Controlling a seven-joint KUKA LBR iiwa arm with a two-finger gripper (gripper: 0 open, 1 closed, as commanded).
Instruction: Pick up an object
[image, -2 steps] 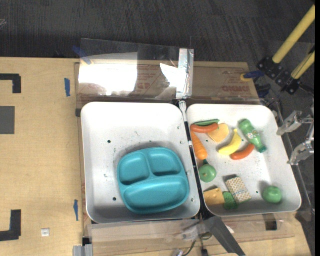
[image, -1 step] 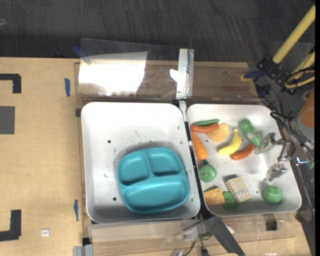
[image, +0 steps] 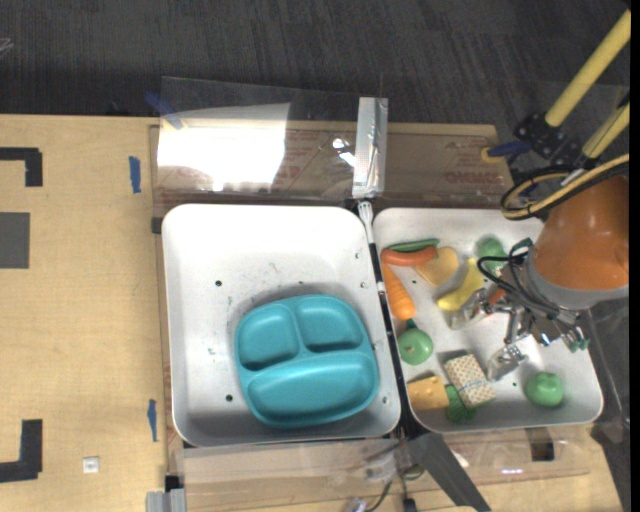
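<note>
My gripper (image: 497, 335) hangs low over the middle of the right bin (image: 590, 405), under the orange wrist band (image: 590, 245). Toy foods lie around it. A yellow banana (image: 460, 290) is just to its upper left. A speckled beige block (image: 468, 378) sits just below it, and a green ball (image: 545, 388) lies to its lower right. Further left are a green apple (image: 415, 346), an orange carrot (image: 398, 296) and an orange wedge (image: 428, 393). Nothing is visibly held.
A second carrot with a green top (image: 410, 250) and a green piece (image: 490, 247) lie at the back of the right bin. The left bin (image: 200, 250) holds a teal divided plate (image: 305, 358). Cables (image: 530, 195) loop behind the arm.
</note>
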